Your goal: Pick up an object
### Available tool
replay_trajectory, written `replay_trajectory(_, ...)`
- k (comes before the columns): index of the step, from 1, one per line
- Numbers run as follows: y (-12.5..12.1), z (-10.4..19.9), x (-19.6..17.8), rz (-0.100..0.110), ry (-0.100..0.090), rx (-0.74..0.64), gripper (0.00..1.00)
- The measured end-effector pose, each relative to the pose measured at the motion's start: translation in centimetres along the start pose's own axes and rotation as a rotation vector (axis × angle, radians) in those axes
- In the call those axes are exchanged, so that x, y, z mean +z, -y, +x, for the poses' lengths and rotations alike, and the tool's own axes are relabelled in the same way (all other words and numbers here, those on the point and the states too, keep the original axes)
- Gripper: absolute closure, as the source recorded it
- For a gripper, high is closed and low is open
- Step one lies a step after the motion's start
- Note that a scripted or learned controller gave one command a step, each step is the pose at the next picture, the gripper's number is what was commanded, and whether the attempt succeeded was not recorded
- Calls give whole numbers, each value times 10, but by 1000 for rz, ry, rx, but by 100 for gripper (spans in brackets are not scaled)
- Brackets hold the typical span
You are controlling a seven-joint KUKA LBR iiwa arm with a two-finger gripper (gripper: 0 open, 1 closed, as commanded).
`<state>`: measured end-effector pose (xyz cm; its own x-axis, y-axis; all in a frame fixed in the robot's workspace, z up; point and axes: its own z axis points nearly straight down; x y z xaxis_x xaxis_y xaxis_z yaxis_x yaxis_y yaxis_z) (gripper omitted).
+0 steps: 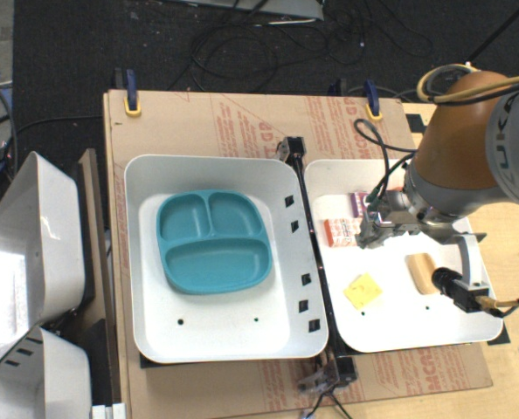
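In the camera view, the grey arm with its orange band (465, 138) reaches in from the right of the frame. Its gripper (375, 228) is low over the upper left part of the right-hand shallow white bin (390, 321). It sits right at a small white packet with red and purple print (336, 230), which looks like the object being tried for. This reads as the approach or grasp step, with nothing lifted yet.

A crumpled yellow piece (362, 291) lies below the packet, and a tan oblong block (420, 271) lies to the lower right, both apart from the gripper. The left-hand white bin (216, 326) holds a teal divided plastic plate (214, 241).

The next move probably calls for closing squarely on the packet and then rising straight up, since the packet is flat and could slip.

The wrist covers the packet's right side, so its full shape is unclear. I cannot tell how far open the gripper is or whether it has hold of anything. The purple strip above may be a separate item.
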<state>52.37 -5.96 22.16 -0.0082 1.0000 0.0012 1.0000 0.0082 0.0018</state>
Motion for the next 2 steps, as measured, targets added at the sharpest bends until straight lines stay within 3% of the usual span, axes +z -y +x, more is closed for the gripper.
replay_trajectory(2, -51, 107, -7, -1, -1, 0, 100)
